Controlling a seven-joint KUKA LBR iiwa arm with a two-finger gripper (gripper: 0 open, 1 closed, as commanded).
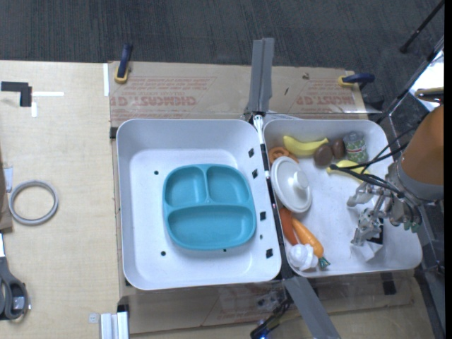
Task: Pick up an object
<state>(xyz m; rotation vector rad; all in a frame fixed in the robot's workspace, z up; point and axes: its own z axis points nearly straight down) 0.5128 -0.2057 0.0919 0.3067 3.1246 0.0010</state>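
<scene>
Arm: the grey arm with its orange band [432, 150] reaches in from the right, above the right bin's right side.
Gripper: the gripper [367, 233] hangs low over the right bin [395, 263], near its right wall; whether it is spread or closed cannot be told, and nothing can be seen gripped.
Right bin contents: a yellow banana [305, 145] lies at the top, with a brown rounded piece [324, 155] and a small labelled can [355, 147] just beside it. A white round lid with a knob [292, 184] sits along the left wall, over an orange carrot [305, 236]. A white lumpy object [301, 257] rests at the lower left corner, touching the carrot's end. A second yellow piece [347, 166] lies partly under the arm's cables.
Left bin: the left bin [138, 260] holds a teal divided plate [209, 207] with three compartments, lying flat at the middle.
Bench: a grey tape roll [31, 202] lies well to the left of both bins.
</scene>
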